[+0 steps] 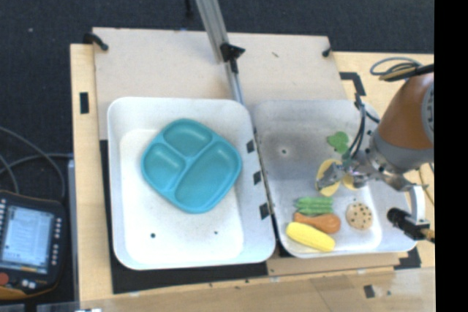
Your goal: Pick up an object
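Note:
The right bin (292, 135) holds several toy foods. A green leafy piece (338, 141) lies near its right wall. A yellow slice (326, 180) sits just below it, and my gripper (344, 174) is low in the bin right beside that slice, partly covering it. Toward the front lie a green bean pod (314, 204), an orange carrot (319, 222), a yellow corn cob (310, 236) and a speckled cookie (358, 215). The grey arm with its orange band (406, 120) reaches in from the right.
A blue divided plate (191, 164) rests in the left bin (131, 230). A metal camera pole (212, 11) rises behind the bins. Cables (391, 68) lie on the bench at the right, and a screen unit (25, 234) stands off the bench to the left.

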Motion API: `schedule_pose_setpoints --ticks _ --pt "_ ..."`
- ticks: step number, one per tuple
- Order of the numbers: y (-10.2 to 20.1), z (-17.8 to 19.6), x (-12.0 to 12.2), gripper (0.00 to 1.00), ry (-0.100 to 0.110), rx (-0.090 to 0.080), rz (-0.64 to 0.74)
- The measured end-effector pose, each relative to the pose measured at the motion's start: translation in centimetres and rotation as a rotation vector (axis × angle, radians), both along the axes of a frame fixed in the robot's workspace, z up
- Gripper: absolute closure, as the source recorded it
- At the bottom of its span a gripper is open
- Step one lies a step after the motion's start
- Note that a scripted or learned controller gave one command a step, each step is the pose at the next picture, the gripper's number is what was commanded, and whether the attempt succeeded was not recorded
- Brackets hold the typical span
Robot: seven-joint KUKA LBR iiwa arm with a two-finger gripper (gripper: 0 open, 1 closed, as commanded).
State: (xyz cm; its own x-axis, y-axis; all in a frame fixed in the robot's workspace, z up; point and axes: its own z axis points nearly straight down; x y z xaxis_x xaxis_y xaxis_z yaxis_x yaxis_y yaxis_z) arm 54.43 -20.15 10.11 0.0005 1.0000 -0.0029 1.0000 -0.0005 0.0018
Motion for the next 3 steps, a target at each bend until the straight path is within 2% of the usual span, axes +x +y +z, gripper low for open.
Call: schedule_pose_setpoints --ticks 1,3 --pt "-0.1 1.4 0.2 1.0 -0.007 -0.001 -0.001" --pt "0.9 10.7 1.1 1.0 -0.006 0.001 0.005"
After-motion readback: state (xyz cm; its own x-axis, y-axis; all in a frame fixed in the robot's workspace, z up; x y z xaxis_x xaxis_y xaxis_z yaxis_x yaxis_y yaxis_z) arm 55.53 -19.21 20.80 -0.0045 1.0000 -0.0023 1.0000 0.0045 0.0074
